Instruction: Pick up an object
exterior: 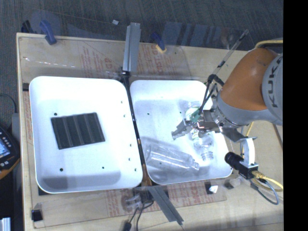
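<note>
Hovering hand [185,128] above clear bottle [171,158], near bin [159,177] edge.

Single fixed camera above bench [29,57], slanted downward, both bins in frame, arm [250,88] entering right.

A pale wooden bench [72,57] stands on dark grey, seemingly carpeted floor [144,4], with blue clamps [48,31] at its far edge.

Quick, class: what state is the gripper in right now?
Gripper: low in the right bin above a clear bottle; open or shut cannot be told.
</note>
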`<state>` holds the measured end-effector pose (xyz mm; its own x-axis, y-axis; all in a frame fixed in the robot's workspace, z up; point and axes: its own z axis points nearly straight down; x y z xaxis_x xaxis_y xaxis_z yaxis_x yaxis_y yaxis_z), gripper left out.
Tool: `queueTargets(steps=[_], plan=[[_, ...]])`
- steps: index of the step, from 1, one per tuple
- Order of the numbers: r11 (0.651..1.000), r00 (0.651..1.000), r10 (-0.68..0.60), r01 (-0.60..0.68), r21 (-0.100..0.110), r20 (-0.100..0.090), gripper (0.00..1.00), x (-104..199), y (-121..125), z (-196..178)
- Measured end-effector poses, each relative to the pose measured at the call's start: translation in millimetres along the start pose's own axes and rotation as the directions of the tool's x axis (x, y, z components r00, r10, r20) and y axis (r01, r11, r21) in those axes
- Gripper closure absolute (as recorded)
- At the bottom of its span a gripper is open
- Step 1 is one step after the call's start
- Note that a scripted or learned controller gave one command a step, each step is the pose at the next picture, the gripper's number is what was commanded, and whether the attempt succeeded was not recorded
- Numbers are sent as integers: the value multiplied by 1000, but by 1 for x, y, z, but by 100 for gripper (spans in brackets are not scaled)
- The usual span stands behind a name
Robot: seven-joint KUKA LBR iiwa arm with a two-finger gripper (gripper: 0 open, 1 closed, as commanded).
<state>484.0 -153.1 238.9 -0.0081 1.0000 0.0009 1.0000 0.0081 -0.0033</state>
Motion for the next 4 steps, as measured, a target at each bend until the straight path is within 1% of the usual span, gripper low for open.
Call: queueTargets(steps=[1, 2, 3, 4], plan=[[999, 999, 53, -53, 0, 1, 0, -55, 55, 54], [999, 999, 54, -54, 0, 1, 0, -55, 55, 54], [998, 998, 55, -55, 0, 1, 0, -54, 93, 81], [999, 999, 52, -52, 0, 1, 100, -54, 93, 71]])
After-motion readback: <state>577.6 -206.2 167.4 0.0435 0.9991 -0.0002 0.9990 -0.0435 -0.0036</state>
